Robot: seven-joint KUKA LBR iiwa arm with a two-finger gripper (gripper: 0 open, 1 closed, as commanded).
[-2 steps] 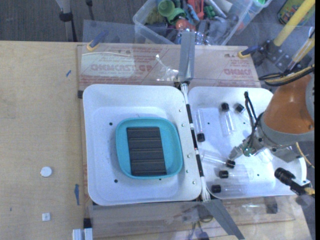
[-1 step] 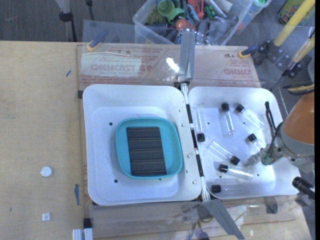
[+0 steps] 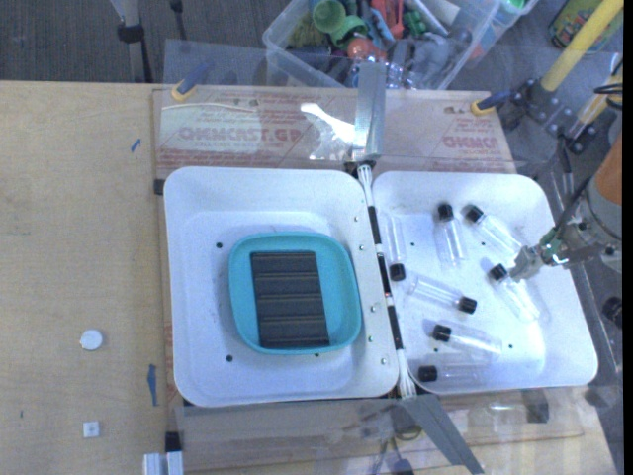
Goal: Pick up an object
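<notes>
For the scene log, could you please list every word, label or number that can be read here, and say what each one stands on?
"OHMCAST.GB", or close to it: faded red print on the left clear sheet behind the bins; the last letters are unsure because of glare.
Red print on the right clear sheet: too blurred to read.
Clear vials, teal tray: no legible marking.

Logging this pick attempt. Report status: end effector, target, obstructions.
End effector low over right bin, at a black-capped clear vial. Grip unconfirmed. More vials scattered close by. Left bin holds teal tray.
</notes>
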